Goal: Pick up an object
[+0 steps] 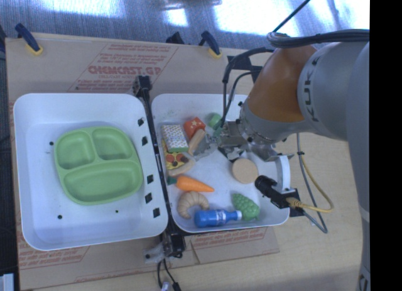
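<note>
Bench holding two white bins (25, 158). I'm lowering gripper (213, 140) by toy bread slice (197, 140) in right bin. Can't tell grip. Nothing lifted yet; picking still to do.

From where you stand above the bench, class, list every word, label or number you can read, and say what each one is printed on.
"CHEMCAST GP": red print on the brown cardboard sheet behind the left bin.
"KU": dark letters on the grey arm, running down its side; the rest is cut off.
Smaller red lines beneath "CHEMCAST GP": too blurred to read.
Red print on the cardboard at the front edge: too small to read.
Blue bottle: label unreadable.
</note>
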Motion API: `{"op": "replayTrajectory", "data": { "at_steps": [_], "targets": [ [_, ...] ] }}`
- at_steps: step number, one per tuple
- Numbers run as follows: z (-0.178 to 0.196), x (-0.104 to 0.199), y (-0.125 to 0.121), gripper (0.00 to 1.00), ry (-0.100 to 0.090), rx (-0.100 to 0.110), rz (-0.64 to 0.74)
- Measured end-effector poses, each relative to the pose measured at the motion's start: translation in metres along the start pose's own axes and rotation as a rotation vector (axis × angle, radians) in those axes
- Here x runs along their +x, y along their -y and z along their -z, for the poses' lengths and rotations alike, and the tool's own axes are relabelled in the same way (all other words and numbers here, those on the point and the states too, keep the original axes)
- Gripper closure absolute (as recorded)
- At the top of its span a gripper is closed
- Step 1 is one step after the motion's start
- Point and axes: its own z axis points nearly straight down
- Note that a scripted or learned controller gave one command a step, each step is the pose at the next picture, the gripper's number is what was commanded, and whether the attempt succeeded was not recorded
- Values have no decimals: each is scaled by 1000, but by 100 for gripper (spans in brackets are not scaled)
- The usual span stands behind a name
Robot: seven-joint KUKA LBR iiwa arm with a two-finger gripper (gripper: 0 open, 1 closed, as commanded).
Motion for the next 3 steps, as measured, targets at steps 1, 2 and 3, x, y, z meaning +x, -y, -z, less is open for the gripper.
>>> {"op": "replayTrajectory", "data": {
  "at_steps": [1, 2, 3],
  "targets": [
    [-119, -1, 46, 0, 0, -1, 1],
    [-110, -1, 45, 100, 0, 1, 7],
    [-110, -1, 45, 0, 0, 1, 6]
  ]
}}
